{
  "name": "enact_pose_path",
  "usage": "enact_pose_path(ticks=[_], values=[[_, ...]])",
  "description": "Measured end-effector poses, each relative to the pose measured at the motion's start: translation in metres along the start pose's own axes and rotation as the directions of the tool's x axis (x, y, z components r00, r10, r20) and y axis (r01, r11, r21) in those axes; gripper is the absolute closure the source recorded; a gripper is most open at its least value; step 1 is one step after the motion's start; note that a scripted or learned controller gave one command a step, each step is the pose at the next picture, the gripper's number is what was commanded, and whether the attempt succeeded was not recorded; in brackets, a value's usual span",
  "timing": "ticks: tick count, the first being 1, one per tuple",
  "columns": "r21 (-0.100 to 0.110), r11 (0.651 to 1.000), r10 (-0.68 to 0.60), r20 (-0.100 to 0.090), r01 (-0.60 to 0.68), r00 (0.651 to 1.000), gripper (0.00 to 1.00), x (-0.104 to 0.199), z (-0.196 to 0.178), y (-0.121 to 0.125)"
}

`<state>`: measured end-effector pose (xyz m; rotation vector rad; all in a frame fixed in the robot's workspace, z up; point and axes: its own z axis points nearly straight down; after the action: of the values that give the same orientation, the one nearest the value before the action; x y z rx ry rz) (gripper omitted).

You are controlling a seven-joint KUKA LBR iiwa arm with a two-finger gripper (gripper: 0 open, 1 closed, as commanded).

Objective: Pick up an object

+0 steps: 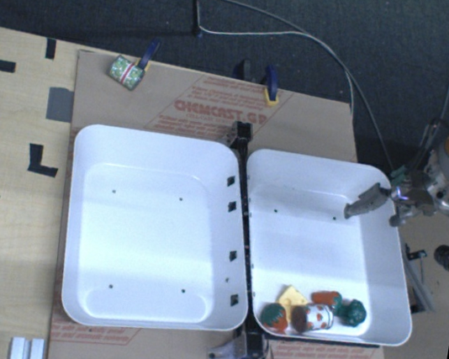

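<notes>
The gripper, jaws' state unreadable, hovers far from small, light toys, probably best pinched across their middles.

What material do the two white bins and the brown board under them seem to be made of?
The two shallow white bins look like smooth moulded plastic: rounded corners and a faint sheen. The brown board looks like matte cardboard: flat, dull, with red printed lettering. Neither is certain from the look alone.
</notes>
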<state>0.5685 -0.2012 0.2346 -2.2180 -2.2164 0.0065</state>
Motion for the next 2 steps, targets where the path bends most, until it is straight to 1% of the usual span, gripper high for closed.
enact_pose_path(ticks=[1, 2], values=[[-0.007, 1.000, -0.001, 0.001, 0.001, 1.000, 0.00, 0.000, -0.004, 0.001], [-0.002, 1.000, -0.001, 0.000, 0.001, 1.000, 0.00, -0.004, 0.055, 0.008]])
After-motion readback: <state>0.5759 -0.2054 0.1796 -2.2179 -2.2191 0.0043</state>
